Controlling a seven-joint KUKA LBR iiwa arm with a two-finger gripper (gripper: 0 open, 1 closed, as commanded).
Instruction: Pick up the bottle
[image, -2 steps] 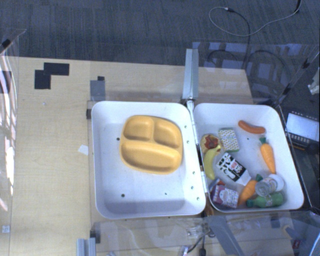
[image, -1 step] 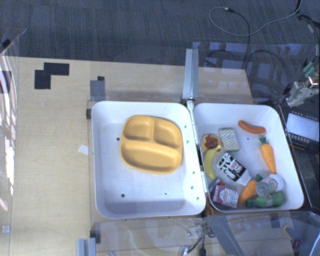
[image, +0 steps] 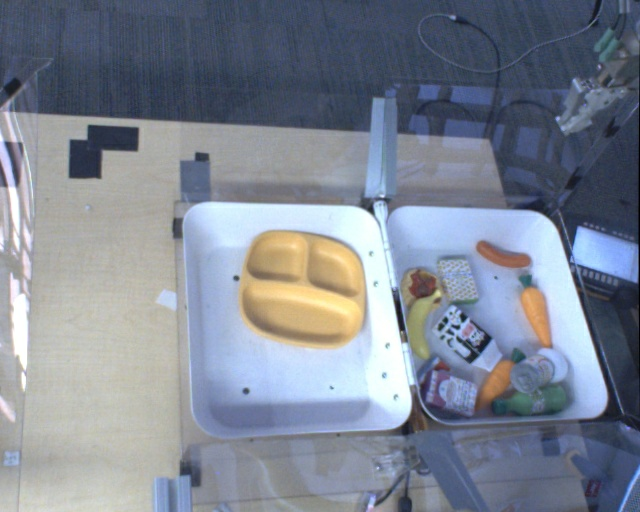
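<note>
The white plastic bottle with black blotches and an orange cap (image: 467, 338) lies flat in the right-hand shallow white bin (image: 556, 232), near its front left. Its long axis runs on a slant, base towards the back left and cap towards the front right. A yellow banana (image: 418, 330) lies just beside its left flank. A silver can (image: 535, 372) and a dark green bottle-like object (image: 530, 403) sit near the cap end, and an orange carrot (image: 536, 312) lies to the right. The pale gripper (image: 594, 98) hangs well apart, beyond the bin's far right corner, so the bottle lies forward and left of it. You cannot tell whether the claw is spread or closed. I judge you need a grasp across the body, clear of the banana.
</note>
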